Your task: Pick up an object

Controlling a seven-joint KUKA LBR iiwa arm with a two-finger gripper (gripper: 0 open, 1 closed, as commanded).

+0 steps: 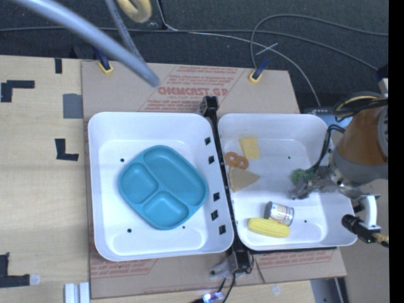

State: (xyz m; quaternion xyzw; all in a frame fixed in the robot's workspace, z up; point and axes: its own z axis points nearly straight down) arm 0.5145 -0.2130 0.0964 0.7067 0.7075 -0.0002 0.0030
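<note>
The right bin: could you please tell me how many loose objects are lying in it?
6: a yellow block at the back, a pretzel and tan wedge beside the divider, a can and corn cob in front, a green item by the arm, which may hide more.

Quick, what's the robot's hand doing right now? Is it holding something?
Hand: down in the right bin at a small green thing; whether it is open, closed or holding cannot be told.
</note>
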